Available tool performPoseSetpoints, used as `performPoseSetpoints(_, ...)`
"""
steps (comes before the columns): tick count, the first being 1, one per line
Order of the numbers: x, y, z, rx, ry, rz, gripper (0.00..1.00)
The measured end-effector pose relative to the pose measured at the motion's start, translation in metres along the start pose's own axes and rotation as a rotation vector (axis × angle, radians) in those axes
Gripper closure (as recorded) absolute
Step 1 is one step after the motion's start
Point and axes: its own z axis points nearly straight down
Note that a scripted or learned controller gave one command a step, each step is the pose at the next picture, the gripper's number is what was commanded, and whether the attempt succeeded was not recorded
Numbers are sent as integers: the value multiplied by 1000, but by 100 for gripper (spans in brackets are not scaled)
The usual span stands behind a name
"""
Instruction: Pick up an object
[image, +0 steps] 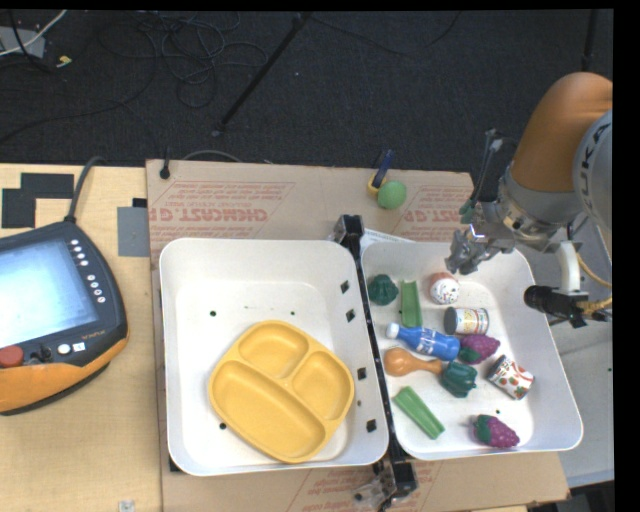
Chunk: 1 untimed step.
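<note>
Standing at the bench, the closest thing to the jaws is the small white egg-shaped ball with red speckles (445, 289), lying just below and a touch to the camera-left of the two-finger gripper (468, 256), which hangs over the far end of the right-hand white bin (560, 400). Whether the jaws are spread or pressed together I cannot tell; they are dark against the bin wall and nothing is seen between them, so nothing is held.

A little farther down from the jaws lies a short cylindrical tin with a pale label (467, 320), and beside it a purple bunch of plastic grapes (481, 346). To the jaws' camera-left side sit a dark green round toy (381, 290) and an upright-lying green stick (410, 303). Farther again comes the blue and white plastic bottle (424, 341), touching an orange pear-shaped toy (412, 362) and a dark green pepper (459, 378).

To do this well, I'd say the speckled ball is the sensible target: it stands apart from its neighbours, so the fingers could straddle it with room either side. It looks round and smooth, so the descent should be centred squarely over it or it may squirt out toward the tin.

Farthest off, the yellow divided plastic plate (283, 389) rests in the left-hand white bin (200, 270).
</note>
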Motion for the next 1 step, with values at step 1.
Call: performPoseSetpoints(1,87,1,-95,-13,1,-4,100)
